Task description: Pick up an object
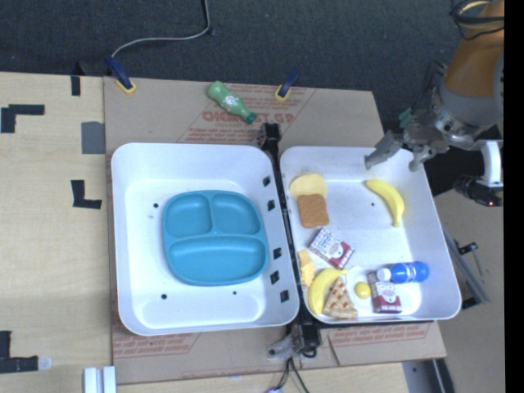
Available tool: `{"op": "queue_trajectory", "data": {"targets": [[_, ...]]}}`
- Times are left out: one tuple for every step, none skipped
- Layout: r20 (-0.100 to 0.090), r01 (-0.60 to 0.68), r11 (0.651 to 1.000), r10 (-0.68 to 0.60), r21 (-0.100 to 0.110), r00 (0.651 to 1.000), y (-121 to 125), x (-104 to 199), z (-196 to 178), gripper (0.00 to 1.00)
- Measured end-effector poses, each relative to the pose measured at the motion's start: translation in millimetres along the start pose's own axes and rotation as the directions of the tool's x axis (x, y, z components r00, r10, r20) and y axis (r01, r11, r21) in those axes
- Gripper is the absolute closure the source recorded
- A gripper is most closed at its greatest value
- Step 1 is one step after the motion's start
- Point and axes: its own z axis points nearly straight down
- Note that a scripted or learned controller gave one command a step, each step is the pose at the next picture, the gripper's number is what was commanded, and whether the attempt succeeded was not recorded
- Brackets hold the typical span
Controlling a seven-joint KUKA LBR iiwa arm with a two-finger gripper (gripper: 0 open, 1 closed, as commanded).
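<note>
Over right bin's (pixel 442 244) far edge, gripper (pixel 399 153) spread wide w/ nothing held; best drop straight onto banana (pixel 388 198), fingers across it.

A broad orange band (pixel 476 62) is seen on the arm (pixel 468 88), above a rounded grey wrist section. Below it a silver-grey metal block is fitted, from which the gripper (pixel 402 152) is formed by two slim grey fingers (pixel 381 153). Thin dark cables are run alongside the wrist.
</note>
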Motion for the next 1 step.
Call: {"op": "queue_trajectory", "data": {"targets": [[-0.002, -0.002, 1.000, 0.002, 0.004, 1.000, -90.8, -26.4, 129.5, 0.00]]}}
